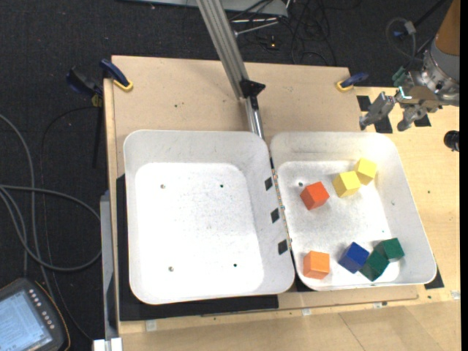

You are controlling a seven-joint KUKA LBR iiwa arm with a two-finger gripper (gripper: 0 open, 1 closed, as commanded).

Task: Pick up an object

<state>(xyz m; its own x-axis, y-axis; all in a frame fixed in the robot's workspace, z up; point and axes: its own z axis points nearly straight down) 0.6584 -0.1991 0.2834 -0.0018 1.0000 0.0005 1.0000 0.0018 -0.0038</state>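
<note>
The right bin [406, 196] holds several small blocks. Two yellow blocks [346, 184] [366, 170] lie near its far side, with a red-orange block [314, 194] to their left. Along the near side sit an orange block [316, 264], a blue block [355, 257] and two green blocks [376, 263] [393, 248]. My gripper [395, 114] hangs above the bench beyond the right bin's far right corner, its fingers spread open with nothing between them. It is well away from every block.
The left bin [146, 218] sits beside the right one. A slanted metal pole [223, 39] crosses the bench's far edge and ends between the bins. Clamps [117, 75] [351, 82] grip the far edge. Cables lie on the dark floor at the left.
</note>
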